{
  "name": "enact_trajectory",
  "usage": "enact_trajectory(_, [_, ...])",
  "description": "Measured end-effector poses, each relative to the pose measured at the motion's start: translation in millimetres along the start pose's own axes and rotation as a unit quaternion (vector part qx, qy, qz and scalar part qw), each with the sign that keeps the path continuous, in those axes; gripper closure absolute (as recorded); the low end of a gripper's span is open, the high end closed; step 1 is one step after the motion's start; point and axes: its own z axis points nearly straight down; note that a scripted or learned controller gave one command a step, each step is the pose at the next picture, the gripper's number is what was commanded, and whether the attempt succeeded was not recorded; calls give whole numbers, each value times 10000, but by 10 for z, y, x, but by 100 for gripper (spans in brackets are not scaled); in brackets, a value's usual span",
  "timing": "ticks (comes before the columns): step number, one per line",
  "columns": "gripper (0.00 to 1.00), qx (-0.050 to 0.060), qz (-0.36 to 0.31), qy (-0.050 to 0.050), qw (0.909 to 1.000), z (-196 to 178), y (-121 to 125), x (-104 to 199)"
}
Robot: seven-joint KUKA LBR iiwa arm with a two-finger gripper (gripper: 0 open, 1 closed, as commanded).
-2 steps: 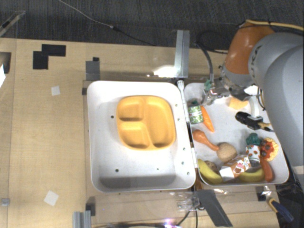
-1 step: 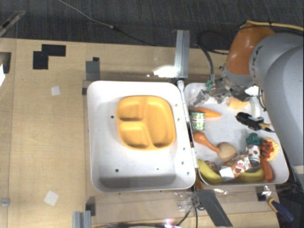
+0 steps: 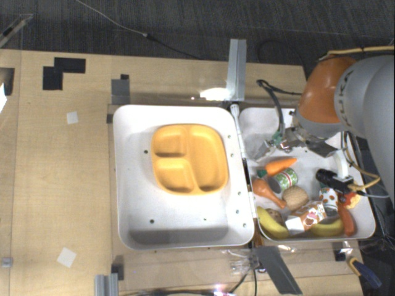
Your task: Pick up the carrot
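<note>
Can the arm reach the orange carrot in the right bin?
Probably yes: the gripper hovers just beside the orange tapered carrot, which lies uncovered, though a green can crowds it.

Grey arm with orange band (image 3: pixel 364 97) cut off at right edge; its bulk hides far right corner of right white plastic bin (image 3: pixel 256 125). Small gripper (image 3: pixel 279 142) blurred, detail unreadable. Yellow banana (image 3: pixel 271 222) partly under white-and-red printed carton (image 3: pixel 313 214); print too small to read. Orange tapered piece (image 3: pixel 266 190) beside green can (image 3: pixel 285 179): possibly toy drumstick, unclear.
</note>
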Motion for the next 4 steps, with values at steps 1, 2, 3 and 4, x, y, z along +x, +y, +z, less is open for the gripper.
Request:
enact_trajectory(1, [0,-23,-427,-8,9991,-23,-637,228])
enact_trajectory(2, [100,-72,-444,-25,9990,-152,-596,228])
enact_trajectory(3, [0,-67,-442,-23,9990,-148,-599,228])
enact_trajectory(4, [0,-23,-68,1,10000,-21,-829,54])
